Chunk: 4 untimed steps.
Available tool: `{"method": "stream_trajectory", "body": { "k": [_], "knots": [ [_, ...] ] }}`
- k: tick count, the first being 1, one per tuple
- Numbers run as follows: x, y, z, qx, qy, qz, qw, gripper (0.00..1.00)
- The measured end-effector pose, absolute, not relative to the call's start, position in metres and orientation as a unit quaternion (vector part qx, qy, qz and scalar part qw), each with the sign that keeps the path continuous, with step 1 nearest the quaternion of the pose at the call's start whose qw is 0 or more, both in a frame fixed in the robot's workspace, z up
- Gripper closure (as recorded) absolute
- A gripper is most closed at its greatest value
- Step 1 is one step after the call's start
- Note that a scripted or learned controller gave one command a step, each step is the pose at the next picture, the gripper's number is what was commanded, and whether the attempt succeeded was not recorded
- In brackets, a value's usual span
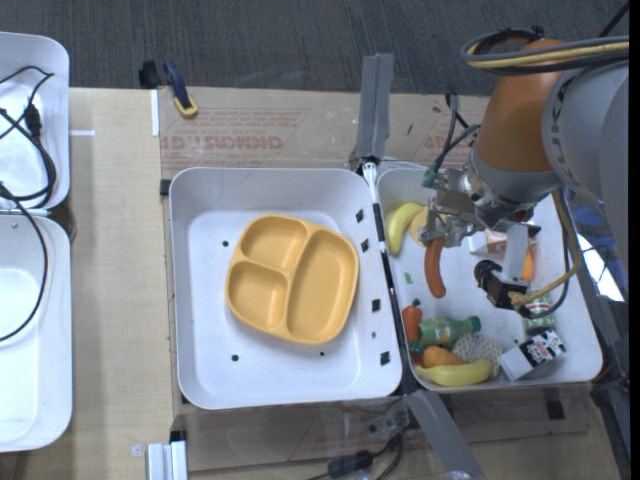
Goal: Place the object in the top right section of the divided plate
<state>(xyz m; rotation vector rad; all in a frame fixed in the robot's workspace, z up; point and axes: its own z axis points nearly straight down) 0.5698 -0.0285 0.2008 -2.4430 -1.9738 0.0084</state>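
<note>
Red-orange sausage-shaped toy (pixel 435 269) hangs upright just below the gripper (pixel 436 236) | jaws: you cannot tell their state | yellow three-section divided plastic plate (pixel 292 279) well left of jaws.

One camera sits high above the bench (pixel 110 268) and looks down at a slant. It stays far enough back to take in both white bins side by side. The left bin (pixel 185 298) is near the middle of the picture. The right bin (pixel 590 353) is toward the right side. The dark floor (pixel 250 18) runs along the top, so the camera faces the far edge of the bench. The grey and orange arm (pixel 540 108) comes in from the right.
</note>
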Motion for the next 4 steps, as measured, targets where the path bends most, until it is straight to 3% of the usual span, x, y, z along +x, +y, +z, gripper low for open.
{"method": "stream_trajectory", "body": {
  "k": [1,2,3,4],
  "knots": [
    [0.517,-0.037,0.25,-0.806,-0.591,0.0021,0.001,1.0],
    [0.536,0.034,0.19,-0.765,-0.644,0.0028,0.001,1.0],
    [0.559,0.06,0.22,-0.813,-0.582,0.0026,0.0,1.0],
    [0.607,0.127,0.164,-0.735,-0.678,0.0021,0.0,1.0]
  ]
}}
